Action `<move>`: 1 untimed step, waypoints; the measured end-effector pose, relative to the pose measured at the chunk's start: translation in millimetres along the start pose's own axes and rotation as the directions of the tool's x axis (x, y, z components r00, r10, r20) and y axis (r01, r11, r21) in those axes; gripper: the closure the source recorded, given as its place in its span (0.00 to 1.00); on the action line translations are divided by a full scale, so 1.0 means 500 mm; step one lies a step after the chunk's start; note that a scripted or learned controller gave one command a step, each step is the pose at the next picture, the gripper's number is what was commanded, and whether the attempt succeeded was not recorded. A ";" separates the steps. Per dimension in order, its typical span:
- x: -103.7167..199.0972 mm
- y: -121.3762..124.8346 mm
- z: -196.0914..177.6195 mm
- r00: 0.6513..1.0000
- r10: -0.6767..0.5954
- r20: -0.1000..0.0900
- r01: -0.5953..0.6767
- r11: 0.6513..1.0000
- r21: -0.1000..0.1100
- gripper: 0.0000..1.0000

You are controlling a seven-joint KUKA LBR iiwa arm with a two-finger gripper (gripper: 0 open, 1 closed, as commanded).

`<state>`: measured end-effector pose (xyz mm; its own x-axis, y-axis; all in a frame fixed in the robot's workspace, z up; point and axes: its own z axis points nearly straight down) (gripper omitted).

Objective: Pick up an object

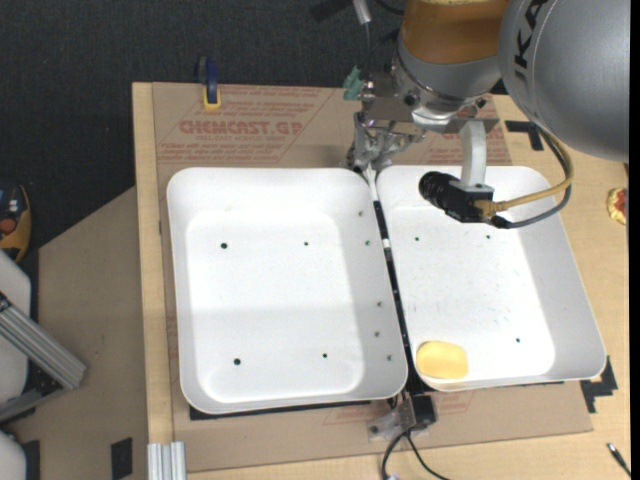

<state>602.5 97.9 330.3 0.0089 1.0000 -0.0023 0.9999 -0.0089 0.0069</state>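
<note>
Two white bins, the left bin (270, 288) and the right bin (500, 288), are seen side by side on a brown board (260, 118), and the grey arm (580, 48) is hung over their far edge. The gripper (371, 156) is found low at the far end of the seam between the bins, though how wide it stands cannot be told. A small yellow object (441, 360) is spotted in the right bin's near left corner, well apart from the gripper.

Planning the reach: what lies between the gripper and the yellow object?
Camera view: bare white bin floor between gripper and yellow object.
</note>
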 end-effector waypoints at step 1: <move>0.148 -0.046 0.118 1.000 -0.015 -0.003 0.015 1.000 0.014 1.00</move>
<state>580.6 172.1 271.0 -0.0057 1.0000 0.0008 1.0000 0.0057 -0.0070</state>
